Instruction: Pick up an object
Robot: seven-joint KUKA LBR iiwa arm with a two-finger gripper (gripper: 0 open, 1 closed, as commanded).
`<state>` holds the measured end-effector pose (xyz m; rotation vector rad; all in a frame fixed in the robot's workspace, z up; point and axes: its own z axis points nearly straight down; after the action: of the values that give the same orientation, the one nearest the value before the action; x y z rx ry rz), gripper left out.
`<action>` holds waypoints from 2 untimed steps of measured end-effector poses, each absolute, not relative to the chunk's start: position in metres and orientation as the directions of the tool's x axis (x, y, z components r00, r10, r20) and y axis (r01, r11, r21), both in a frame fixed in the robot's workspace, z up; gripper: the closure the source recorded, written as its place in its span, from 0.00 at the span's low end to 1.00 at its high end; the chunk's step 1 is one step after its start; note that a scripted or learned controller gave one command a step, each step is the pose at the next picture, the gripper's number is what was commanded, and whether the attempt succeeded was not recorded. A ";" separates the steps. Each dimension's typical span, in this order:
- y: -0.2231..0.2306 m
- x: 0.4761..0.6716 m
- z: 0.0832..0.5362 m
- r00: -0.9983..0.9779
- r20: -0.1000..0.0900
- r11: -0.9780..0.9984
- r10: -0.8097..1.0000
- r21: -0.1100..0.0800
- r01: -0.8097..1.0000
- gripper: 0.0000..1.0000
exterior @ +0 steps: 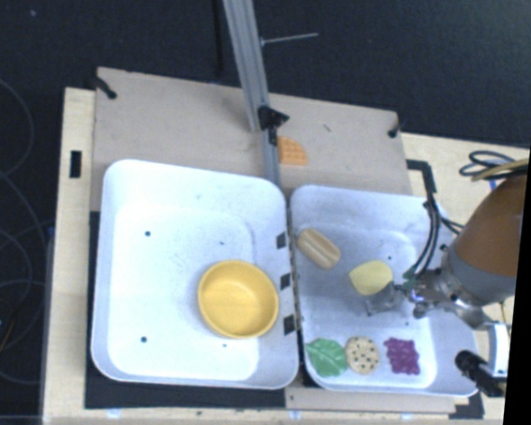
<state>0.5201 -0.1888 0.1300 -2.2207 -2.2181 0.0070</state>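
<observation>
My gripper (pixel 397 304) is low in the right bin (pixel 360 207), reaching in from the right under the grey arm with its orange band (pixel 492 231). Its fingers stand apart, open, with nothing between them. A pale yellow lump (pixel 370 276) lies just up and left of the gripper, close to its left finger (pixel 376 306). A tan oblong roll (pixel 318 247) lies further left. Along the bin's front wall sit a green leaf (pixel 326 356), a round speckled cookie (pixel 361 355) and a purple grape bunch (pixel 403 355).
A yellow bowl (pixel 238 298) stands in the left bin (pixel 153 204), near the divider between the bins. A grey metal pole (pixel 249 54) slants down to the bins' back edge. An orange waffle piece (pixel 292 152) lies on the board behind.
</observation>
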 end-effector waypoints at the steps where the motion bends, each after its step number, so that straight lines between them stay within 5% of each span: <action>1: -0.191 0.520 0.100 0.002 -0.003 -0.002 1.000 0.001 1.000 0.00; 2: -0.191 0.522 0.112 0.007 -0.003 -0.007 1.000 0.006 1.000 1.00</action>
<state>0.5217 -0.1910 0.1122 -2.2340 -2.2178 -0.0035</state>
